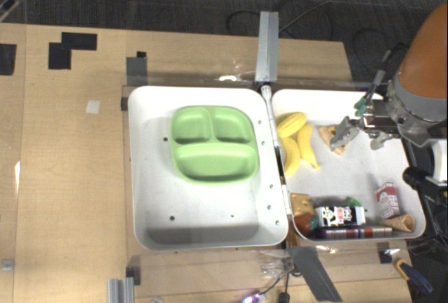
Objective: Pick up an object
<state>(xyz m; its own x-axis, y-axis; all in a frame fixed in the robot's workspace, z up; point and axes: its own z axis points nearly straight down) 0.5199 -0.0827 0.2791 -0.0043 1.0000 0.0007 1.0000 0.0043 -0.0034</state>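
Small tan object (328, 136) lies in the right bin (350, 175), upper middle, just right of the yellow bananas (295, 142); my gripper (344, 132) sits touching its right edge, finger state unreadable from above. Near the front wall: a red can (387, 199), a black-and-white carton (340, 214), a marker (353, 231). Left bin (150, 175) holds a green divided tray (213, 143).
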